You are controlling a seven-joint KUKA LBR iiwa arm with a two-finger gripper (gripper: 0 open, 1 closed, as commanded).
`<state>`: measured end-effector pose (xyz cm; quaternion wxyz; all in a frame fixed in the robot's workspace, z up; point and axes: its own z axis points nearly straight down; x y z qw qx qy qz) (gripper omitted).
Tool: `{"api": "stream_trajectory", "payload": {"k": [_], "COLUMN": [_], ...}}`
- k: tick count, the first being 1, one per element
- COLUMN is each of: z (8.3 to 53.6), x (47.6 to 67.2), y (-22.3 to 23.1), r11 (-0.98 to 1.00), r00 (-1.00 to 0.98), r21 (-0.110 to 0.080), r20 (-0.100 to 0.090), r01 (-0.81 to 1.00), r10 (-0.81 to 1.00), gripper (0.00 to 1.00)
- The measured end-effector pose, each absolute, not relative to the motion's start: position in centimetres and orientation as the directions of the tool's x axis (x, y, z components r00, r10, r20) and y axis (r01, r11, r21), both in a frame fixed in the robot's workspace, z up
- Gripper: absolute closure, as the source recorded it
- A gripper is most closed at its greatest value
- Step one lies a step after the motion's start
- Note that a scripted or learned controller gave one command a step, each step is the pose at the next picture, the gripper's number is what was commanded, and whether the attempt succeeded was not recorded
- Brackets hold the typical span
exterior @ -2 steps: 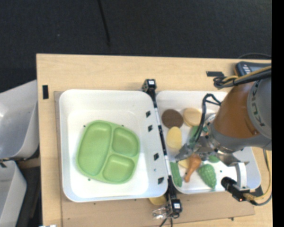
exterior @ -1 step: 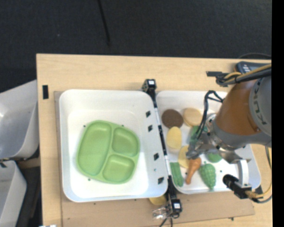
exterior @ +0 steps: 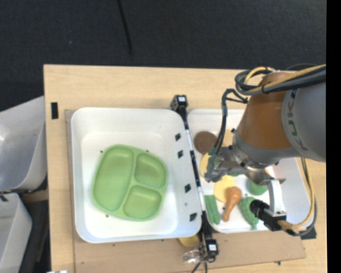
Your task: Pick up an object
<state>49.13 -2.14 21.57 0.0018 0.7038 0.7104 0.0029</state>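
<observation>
A: Nearest the lens is the arm (exterior: 284, 118), grey, orange band, coming in over the right bin (exterior: 207, 118). Gripper (exterior: 217, 169) sits low at that bin's left side.

B: Open or shut?

A: Cannot tell, the wrist blocks it. Nothing visibly held. Moving on.

B: What's around the gripper?

A: Just below it, a yellow disc (exterior: 223, 187), with an orange drumstick toy (exterior: 231, 201) lying across it. Below-left, a green stick piece (exterior: 212, 210) along the bin wall. Further below and to the right, a green chunk (exterior: 249, 212), partly under black hardware. Just above-left, a brown round piece (exterior: 204, 142). A green bit (exterior: 258, 187) to the right, mostly hidden.

B: Left bin (exterior: 79, 152)?

A: Well away to the gripper's left, holds a green divided plate (exterior: 131, 182). Not reachable without a big move.

B: Best pick?

A: My guess is the drumstick. Looks like light rigid plastic, probably smooth, so a bit slippery. Take it across the narrow shaft, not the bulbous end, which would likely squirt out. It rests on the disc, so it may rock when touched.

B: Risk?

A: Crowded pile; fingers could catch the disc or the bin wall.
</observation>
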Motion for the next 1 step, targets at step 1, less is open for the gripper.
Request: {"api": "stream_trajectory", "payload": {"k": [1], "z": [43.4], "x": [49.14], "y": [6.13], "r11": [0.01], "r00": [-0.01], "r21": [0.02], "r20": [0.004], "r01": [1.0], "r10": [1.0], "gripper": [1.0]}}
